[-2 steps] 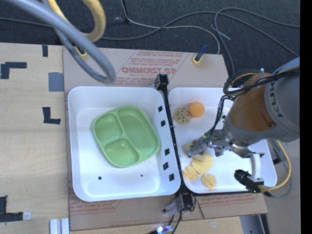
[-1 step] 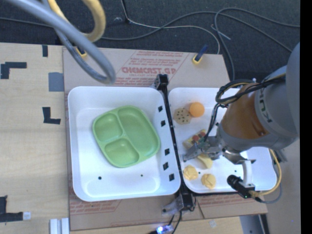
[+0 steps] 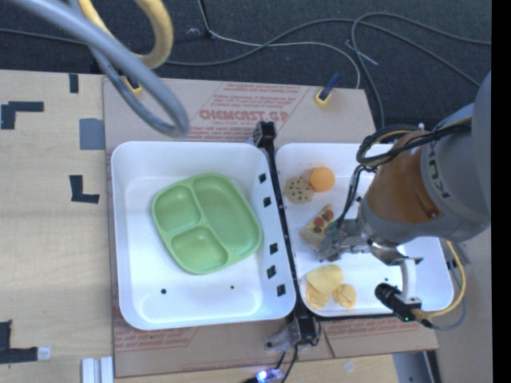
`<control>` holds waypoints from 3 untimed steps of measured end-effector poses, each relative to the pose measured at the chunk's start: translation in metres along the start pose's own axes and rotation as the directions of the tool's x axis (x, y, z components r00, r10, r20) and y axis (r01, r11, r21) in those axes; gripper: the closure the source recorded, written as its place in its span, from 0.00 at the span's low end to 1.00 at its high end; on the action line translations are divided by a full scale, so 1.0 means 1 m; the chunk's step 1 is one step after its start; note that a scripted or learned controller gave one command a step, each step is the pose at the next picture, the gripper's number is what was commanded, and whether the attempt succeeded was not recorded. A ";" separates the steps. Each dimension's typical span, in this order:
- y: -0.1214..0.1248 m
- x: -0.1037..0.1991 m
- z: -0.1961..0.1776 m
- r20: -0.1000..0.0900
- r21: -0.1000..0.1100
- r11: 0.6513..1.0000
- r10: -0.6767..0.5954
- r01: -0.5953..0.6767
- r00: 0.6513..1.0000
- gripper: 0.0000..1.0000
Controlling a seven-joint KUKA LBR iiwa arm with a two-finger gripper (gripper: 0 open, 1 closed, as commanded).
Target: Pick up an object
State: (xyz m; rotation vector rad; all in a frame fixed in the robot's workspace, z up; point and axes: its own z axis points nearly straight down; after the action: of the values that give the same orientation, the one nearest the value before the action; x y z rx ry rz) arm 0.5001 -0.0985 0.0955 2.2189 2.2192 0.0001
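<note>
— Where is the gripper [image 3: 334, 244] seen?
— Low in the right bin [image 3: 435, 290], beside the pizza slice [image 3: 321, 221], at its five o'clock.
— Are the jaws closed?
— That cannot be told.

Arm [image 3: 447, 190]: grey casing, broad orange band above wrist, black cables looped over it, dark metal gripper [image 3: 339, 242].

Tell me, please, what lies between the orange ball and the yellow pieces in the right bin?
In the camera view, between the orange ball and yellow pieces lie a colourful toy and the end effector.
</note>
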 end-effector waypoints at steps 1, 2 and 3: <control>0.000 -0.006 -0.061 -0.002 0.000 1.000 0.000 0.000 1.000 1.00; 0.001 -0.001 -0.121 -0.002 0.001 1.000 -0.001 0.001 1.000 1.00; 0.002 -0.001 -0.159 -0.002 0.000 1.000 -0.001 0.001 1.000 1.00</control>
State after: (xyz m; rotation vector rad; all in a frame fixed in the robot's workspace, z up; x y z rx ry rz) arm 0.5019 -0.0995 0.2546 2.2188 2.2210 0.0018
